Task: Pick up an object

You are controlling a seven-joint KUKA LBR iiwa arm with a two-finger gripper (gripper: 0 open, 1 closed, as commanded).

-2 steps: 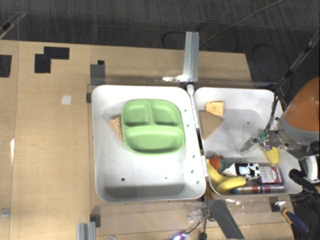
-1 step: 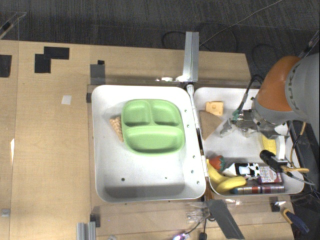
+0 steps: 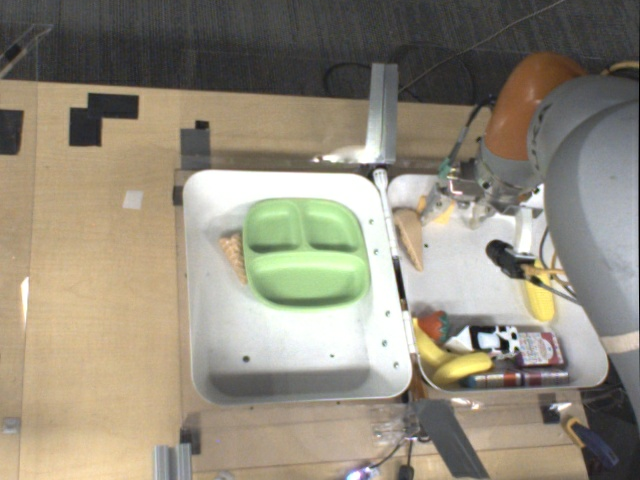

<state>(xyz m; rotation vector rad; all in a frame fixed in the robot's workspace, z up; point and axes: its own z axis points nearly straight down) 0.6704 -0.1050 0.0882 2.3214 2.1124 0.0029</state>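
My gripper [image 3: 463, 198] hangs low over the far part of the right bin [image 3: 455, 268], under the orange-banded wrist. A tan cone-shaped piece [image 3: 409, 236] lies just to its left, against the wall between the bins. Along the right bin's near edge lie a yellow banana [image 3: 455, 366], a small red and green item [image 3: 431, 325], a black-and-white carton [image 3: 495, 339], a red box [image 3: 540, 348] and a dark marker [image 3: 520, 378]. I see nothing held at the gripper.
The left bin [image 3: 290, 368] holds a green divided plate [image 3: 304, 251] with a tan ridged piece [image 3: 233, 256] tucked under its left edge. The grey arm covers the right bin's right side. A metal post [image 3: 383, 118] stands behind the bins.
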